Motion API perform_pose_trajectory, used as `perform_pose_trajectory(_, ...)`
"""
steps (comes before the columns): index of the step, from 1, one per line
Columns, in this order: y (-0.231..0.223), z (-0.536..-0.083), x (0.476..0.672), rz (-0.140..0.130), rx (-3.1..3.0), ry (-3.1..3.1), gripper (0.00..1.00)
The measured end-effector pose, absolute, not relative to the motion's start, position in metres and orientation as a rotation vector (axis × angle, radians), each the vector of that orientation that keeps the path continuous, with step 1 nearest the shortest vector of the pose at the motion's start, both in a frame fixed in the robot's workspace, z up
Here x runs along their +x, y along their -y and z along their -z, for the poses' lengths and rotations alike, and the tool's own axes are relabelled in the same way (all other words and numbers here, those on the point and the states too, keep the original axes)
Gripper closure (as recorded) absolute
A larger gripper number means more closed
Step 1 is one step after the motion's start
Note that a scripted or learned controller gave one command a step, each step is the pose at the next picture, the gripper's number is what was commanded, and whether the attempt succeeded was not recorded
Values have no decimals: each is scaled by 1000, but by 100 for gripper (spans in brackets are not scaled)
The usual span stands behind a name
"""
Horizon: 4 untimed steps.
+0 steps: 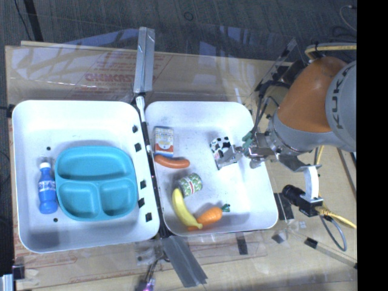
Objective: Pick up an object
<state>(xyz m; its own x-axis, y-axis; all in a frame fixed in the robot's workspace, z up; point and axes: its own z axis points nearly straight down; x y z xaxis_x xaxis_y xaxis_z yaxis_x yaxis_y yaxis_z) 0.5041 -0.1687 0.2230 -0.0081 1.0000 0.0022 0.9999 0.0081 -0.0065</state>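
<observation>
One small carton, one blue bottle, labels unreadable

I see a light brown bench from above. It has some faded red writing near the far edge, upside down to me. Two white bins sit flat on it, side by side and touching. The left bin and the right bin take up most of the top. A long grey bar lies on the bench, pointing at the gap between the bins. A flat grey strip lies at the near edge. A few small bits lie by the right bin's near corner.
</observation>
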Motion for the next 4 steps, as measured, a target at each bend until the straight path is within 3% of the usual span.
perform_pose_trajectory(1, 177, -162, 587, -6, -2227, 2210, 0)
perform_pose_trajectory(2, 203, -92, 606, -2, -2329, 2105, 0)
perform_pose_trajectory(3, 202, -102, 607, -3, -2321, 2111, 100)
perform_pose_trajectory(4, 189, -215, 615, -1, -2129, 2309, 100)
